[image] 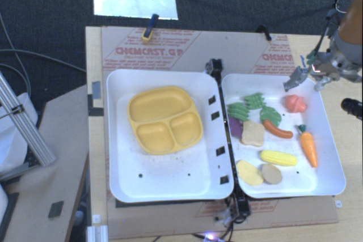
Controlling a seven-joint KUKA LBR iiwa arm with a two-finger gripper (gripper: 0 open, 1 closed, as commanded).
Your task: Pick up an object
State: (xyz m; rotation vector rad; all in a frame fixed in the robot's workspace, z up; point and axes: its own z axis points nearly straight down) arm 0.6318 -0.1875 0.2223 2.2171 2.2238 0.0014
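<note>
Gripper [308,77] above right bin [329,122] rim, fingers apart, empty. Tomato [295,103] lies just below; a descent this near the wall risks striking the rim.

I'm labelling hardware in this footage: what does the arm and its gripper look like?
The arm shows a grey body with an orange band above the wrist and dark cables running up beside it. The gripper is small, grey metal, with a reddish spot on it.
</note>
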